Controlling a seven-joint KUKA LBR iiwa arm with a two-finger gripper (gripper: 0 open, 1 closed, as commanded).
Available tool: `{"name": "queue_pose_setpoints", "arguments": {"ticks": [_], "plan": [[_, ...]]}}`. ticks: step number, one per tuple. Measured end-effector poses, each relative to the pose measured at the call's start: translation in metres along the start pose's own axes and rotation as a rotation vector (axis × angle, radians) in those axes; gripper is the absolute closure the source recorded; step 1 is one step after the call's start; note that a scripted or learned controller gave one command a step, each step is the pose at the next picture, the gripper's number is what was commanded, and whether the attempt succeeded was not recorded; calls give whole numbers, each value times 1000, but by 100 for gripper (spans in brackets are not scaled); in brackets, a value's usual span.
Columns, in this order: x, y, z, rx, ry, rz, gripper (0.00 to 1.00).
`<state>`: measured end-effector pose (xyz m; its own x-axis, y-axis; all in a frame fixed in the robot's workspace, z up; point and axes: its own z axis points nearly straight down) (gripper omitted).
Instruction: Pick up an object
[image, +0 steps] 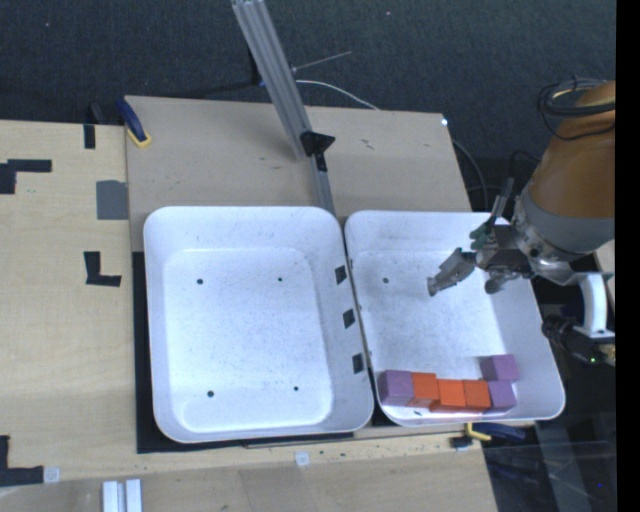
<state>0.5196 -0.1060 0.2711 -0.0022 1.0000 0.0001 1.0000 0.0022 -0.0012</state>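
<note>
Blocks are what we find for the arm to pick: a row of them lies along the near edge of the right bin (400, 235), pressed against its front wall. From left to right we see a purple block (398, 386), an orange block (425, 388), a second orange block (466, 393), and at the right end a purple piece (499, 382) that stands taller than the rest, with its upper part set back behind the row. The blocks touch one another and form one tight cluster in the bin's near corner region. Higher in the same bin, well apart from the blocks, we see the end effector (462, 270) hovering over the white floor, with a dark finger (447, 274) slanting down and to the left; nothing sits between its fingers, and they look spread apart, released. Behind it the arm (572, 190) comes in from the right, grey at the wrist with its orange band above. The left bin (160, 240) sits just beside the right one, their rims touching along the middle, where small dark clips mark the seam. Both bins rest on a pale wooden surface (60, 300) that carries strips of black tape on its left part. A slanted metal rail (280, 75) runs down from the top toward the gap between the bins, and a thin white cable (390, 105) curves over the board behind them.
</note>
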Motion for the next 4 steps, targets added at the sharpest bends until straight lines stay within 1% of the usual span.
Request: {"name": "queue_pose_setpoints", "arguments": {"ticks": [1, 2, 3, 4], "plan": [[-16, 7, -26, -3, -1, 1, 0], [49, 70, 29, 4, 1, -6, 0], [100, 110, 80, 4, 1, -4, 0], [178, 113, 60, -1, 3, -7, 0]]}}
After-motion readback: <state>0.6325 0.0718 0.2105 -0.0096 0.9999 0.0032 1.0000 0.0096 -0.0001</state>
